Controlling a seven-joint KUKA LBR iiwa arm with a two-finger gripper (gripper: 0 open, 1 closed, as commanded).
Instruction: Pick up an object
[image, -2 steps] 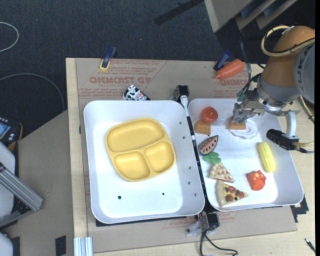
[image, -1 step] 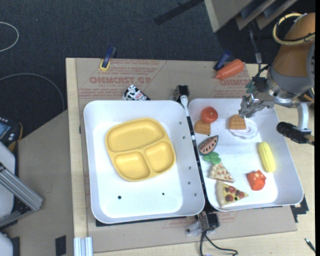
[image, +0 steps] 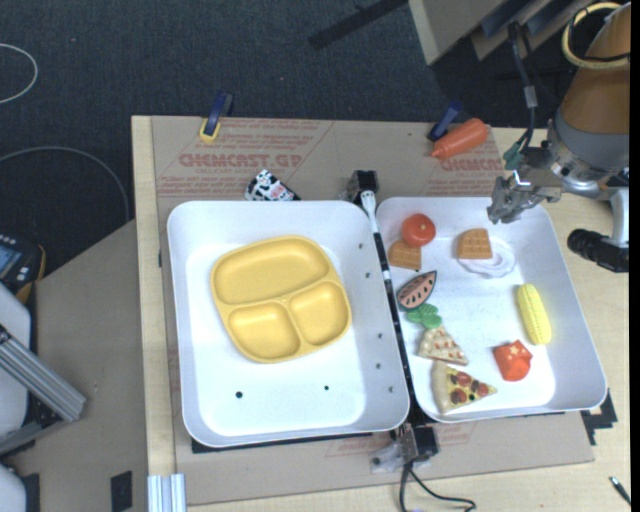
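Gripper (image: 507, 203) above rt bin's far edge; waffle (image: 475, 244) just beside, apart.

Toy foods crowd the right bin (image: 560, 385), leaving narrow gaps; the yellow tray (image: 280, 297) fills the left bin's (image: 195, 380) centre.
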